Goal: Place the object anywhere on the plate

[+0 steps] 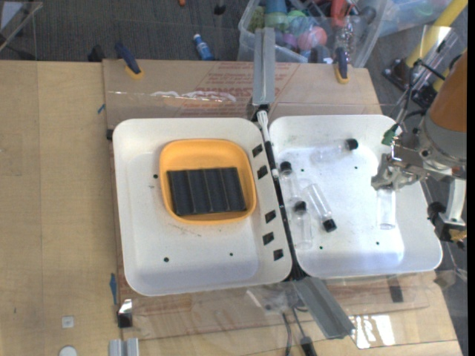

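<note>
The objects to be moved are clear plastic tubes with black caps, lying in the right bin [349,254]. One tube [320,205] lies slantwise near the bin's middle, its cap toward the near side; another [298,215] lies just left of it, close to the divider; a third [330,152] sits farther back with its cap to the right. A pale, see-through shape [386,212] below the pincer may be one more tube, though it is too faint to be sure. None of them is on the plate [208,179], which is orange, rests in the left bin [141,221] and carries a dark ribbed insert [206,190].

The pincer [389,178] hangs over the right side of the right bin, and whether its fingers are apart or together cannot be told from this slant; nothing shows plainly between them. The step in hand looks like the pick: reaching for a tube, with the carry and the placing not yet done. The next move calls for a sure grip on a slick, round tube that could roll, then a lift high enough to clear the divider [269,184] between the bins and a move left to the plate.

Both bins sit on cardboard over a light wooden tabletop [52,199]. Beyond the far edge lies grey carpet, with a clear tub of coloured toys [312,13]
</note>
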`<action>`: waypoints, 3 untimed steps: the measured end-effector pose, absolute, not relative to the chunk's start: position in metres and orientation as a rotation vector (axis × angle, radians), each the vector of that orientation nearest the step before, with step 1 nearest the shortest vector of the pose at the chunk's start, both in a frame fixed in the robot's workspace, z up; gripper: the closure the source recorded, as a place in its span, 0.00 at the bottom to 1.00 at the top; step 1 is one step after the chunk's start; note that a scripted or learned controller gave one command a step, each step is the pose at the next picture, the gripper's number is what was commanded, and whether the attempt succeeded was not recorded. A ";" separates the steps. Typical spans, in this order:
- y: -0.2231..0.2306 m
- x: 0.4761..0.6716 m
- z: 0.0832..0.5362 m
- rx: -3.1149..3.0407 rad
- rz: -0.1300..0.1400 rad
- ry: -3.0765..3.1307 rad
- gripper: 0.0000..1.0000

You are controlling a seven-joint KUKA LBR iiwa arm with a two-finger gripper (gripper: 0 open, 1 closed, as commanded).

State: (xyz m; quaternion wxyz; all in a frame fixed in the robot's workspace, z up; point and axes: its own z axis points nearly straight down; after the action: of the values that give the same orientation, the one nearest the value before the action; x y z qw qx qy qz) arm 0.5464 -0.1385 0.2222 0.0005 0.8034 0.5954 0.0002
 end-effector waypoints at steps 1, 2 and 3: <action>-0.128 0.577 0.225 2.298 0.001 2.138 1.00; -0.115 0.614 0.213 1.993 0.003 2.425 1.00; -0.099 0.636 0.213 1.839 0.003 2.542 1.00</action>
State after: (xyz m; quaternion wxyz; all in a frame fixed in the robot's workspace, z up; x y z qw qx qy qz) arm 0.6362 -0.0987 0.2130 0.0019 0.5862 0.8102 0.0008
